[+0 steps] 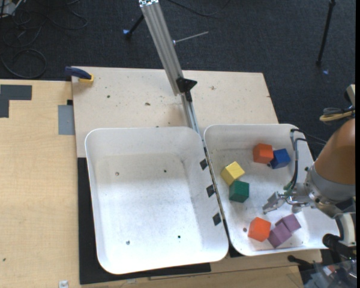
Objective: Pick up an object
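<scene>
Gripper (280,200) hangs low over the right bin (252,132), between the green cube (239,191) and the two blocks nearest the front wall, an orange cube (259,228) and a purple block (284,230) that sit touching or nearly so. Whether the fingers are spread or closed cannot be told; the metal parts blur together, and nothing can be seen gripped between them. Candidate objects all lie in the right bin: a yellow cube (233,172) just above the green one, and a second orange cube (263,153) pressed against a blue cube (281,158) near the far wall. Best target, by judgement, is the green cube, standing freer than the paired pieces; a good descent would centre the fingers across two flat faces and keep clear of the yellow neighbour, since a glancing touch would likely shove the cube aside. The front pair looks harder, with little room for a finger between them. The arm (339,161) is cut off at the frame's right, its wrist hiding part of the bin's right wall. The left bin (108,138) holds specks too small to identify.
</scene>
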